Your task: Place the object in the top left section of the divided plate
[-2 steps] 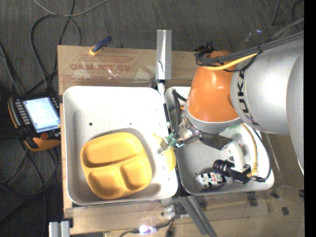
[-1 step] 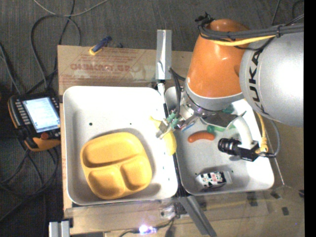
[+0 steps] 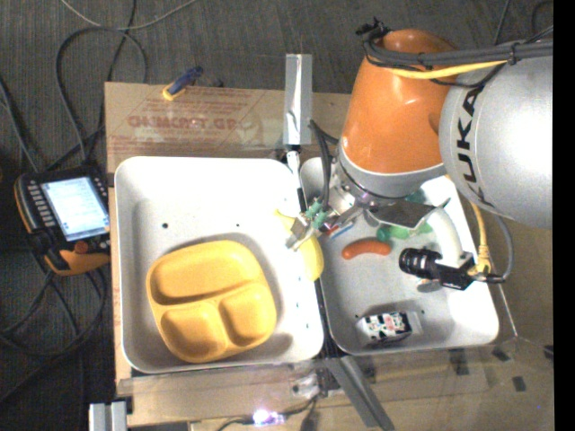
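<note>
A yellow divided plate (image 3: 211, 299) lies in the lower half of the left bin (image 3: 135, 205), its large section at the top and two small ones below. My gripper (image 3: 302, 230) hangs over the wall between the two bins, just right of the plate's upper right corner. A yellow rounded object (image 3: 312, 259) sits directly under the gripper against that wall, and the gripper partly covers it. I cannot make out whether it is held.
The right bin (image 3: 467, 326) holds an orange-red sausage-shaped item (image 3: 366, 249), a green piece (image 3: 393, 233) mostly under the arm, and a small black and white box (image 3: 388, 324). The arm's big orange and grey body covers that bin's upper part.
</note>
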You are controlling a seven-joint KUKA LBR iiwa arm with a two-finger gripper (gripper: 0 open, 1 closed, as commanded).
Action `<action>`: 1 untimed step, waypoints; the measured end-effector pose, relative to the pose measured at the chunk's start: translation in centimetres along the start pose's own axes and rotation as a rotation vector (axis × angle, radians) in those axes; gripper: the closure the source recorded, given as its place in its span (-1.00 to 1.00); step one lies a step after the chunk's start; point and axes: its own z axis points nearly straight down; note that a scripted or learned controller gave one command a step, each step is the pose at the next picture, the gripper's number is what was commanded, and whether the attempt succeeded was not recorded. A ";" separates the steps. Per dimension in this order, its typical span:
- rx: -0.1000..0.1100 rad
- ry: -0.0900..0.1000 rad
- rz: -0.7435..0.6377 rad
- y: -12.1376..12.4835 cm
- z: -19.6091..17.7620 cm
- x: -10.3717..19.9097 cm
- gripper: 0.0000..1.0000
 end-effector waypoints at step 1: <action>-0.007 0.001 0.038 -3.5 -4.1 -2.5 1.00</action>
